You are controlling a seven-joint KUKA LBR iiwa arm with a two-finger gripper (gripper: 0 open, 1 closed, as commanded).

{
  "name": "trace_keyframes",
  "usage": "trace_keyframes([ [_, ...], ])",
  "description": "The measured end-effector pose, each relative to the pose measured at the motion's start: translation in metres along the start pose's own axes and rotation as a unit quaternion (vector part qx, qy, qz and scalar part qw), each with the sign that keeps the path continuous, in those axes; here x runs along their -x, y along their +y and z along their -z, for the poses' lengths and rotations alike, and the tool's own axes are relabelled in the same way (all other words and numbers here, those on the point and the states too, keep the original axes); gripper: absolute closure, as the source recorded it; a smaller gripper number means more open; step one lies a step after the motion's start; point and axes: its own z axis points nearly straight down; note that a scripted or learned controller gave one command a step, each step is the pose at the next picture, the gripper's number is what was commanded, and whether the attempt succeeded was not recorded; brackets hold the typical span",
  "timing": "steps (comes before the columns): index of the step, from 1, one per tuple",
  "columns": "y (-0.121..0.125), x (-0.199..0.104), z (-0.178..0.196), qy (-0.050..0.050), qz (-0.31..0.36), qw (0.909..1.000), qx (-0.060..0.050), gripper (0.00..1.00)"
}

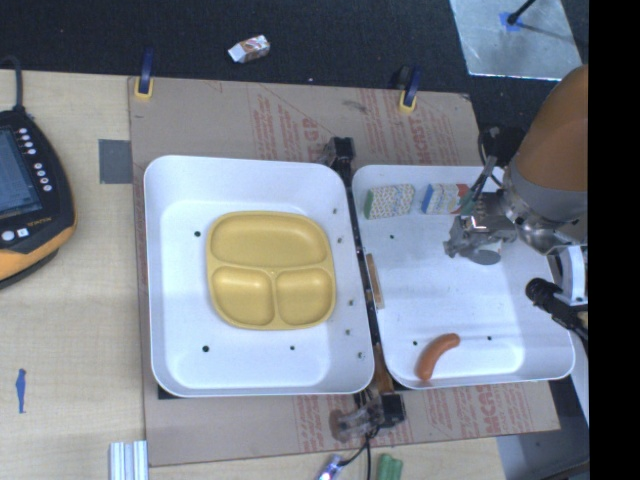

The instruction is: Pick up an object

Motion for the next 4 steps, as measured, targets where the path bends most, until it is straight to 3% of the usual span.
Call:
trace_keyframes([
  [1,0.0,0.001,0.01,0.0,0.0,1.0,0.0,1.0],
  [2,0.002,0.07,-0.103,-0.001,-0.001,1.0,0.0,1.0],
  [3,-0.024,0.066,0.021,-0.001,-0.001,1.0,0.003,1.0],
  [4,-0.025,0.066,0.019,0.0,-0.001,1.0,0.001,0.0],
])
